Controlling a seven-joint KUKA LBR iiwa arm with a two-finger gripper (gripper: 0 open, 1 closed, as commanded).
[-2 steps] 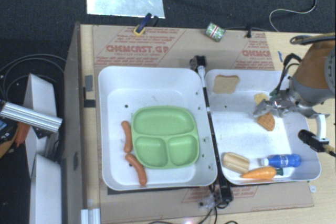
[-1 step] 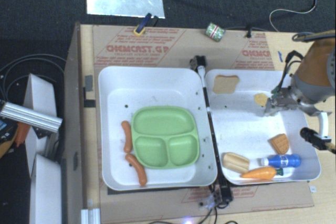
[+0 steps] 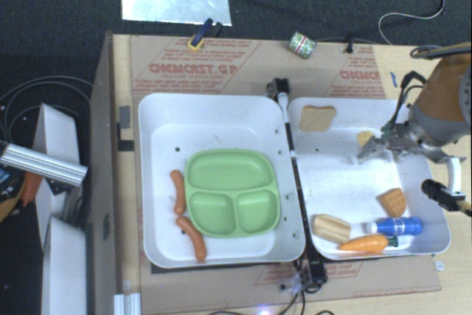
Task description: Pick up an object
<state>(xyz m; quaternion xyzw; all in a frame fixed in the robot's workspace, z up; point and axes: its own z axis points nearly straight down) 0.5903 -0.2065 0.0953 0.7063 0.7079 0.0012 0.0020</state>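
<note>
My gripper (image 3: 377, 147) hangs low over the upper right part of the right bin (image 3: 335, 173), below the orange-banded wrist (image 3: 450, 88). A small yellow piece (image 3: 364, 137) lies just beside its tip, touching or nearly so. In the same bin a slice of bread (image 3: 317, 118) lies at the back left. A tan cracker (image 3: 392, 201), a bread roll (image 3: 331, 227), an orange carrot (image 3: 363, 243) and a blue bottle (image 3: 394, 226) lie along the front. Nothing shows held in the gripper.
The left bin (image 3: 158, 158) holds a green divided plate (image 3: 232, 192) and two sausages (image 3: 178, 192) (image 3: 193, 237) at its left. A black divider clip (image 3: 281, 90) sits between the bins. A green can (image 3: 302, 45) lies on the cardboard behind.
</note>
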